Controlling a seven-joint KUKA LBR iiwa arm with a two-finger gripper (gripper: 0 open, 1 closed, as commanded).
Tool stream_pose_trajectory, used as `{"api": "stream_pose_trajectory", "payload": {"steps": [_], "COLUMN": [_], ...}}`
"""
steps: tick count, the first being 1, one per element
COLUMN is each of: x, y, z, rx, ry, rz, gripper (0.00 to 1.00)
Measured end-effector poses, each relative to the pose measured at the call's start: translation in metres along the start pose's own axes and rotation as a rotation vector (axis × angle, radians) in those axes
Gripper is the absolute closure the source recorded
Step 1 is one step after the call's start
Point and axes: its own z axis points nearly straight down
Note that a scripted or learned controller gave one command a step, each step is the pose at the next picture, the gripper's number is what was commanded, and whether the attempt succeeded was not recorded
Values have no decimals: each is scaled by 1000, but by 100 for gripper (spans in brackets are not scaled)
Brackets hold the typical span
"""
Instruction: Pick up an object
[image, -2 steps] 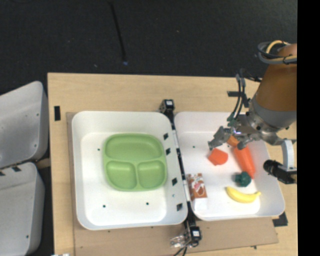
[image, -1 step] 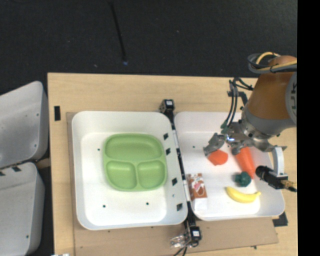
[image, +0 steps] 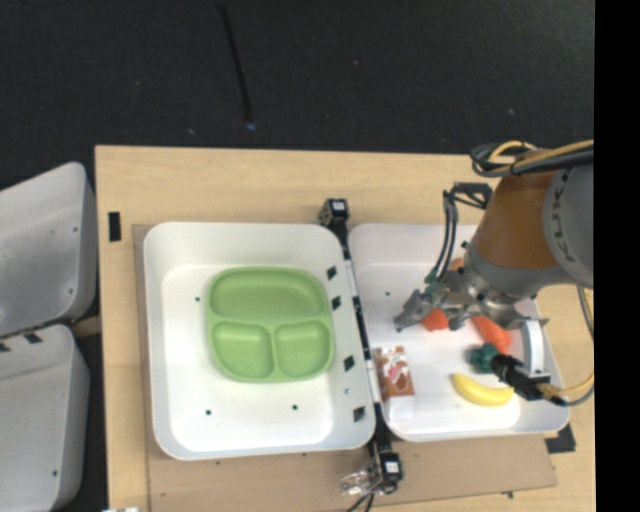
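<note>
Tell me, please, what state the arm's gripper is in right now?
Two-finger gripper: low in the right white bin over a small orange object; open or closed cannot be told.

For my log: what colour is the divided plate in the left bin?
Light green plate, clearest in the camera view.

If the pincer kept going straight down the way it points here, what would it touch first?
Most likely the small orange object directly beneath the pincer in the right bin. Depth is hard to judge from this slanted view, so it could instead land on the bin floor just beside it.
</note>
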Motion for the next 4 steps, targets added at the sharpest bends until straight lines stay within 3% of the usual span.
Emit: {"api": "stream_pose_trajectory", "payload": {"steps": [1,2,4], "x": [-1,-2,-19], "y": [-1,1,9], "z": [53,39,-75], "rx": [-1,-7,-15], "ry": [0,1,-2], "rz": [1,8,-3], "gripper": [0,100,100]}}
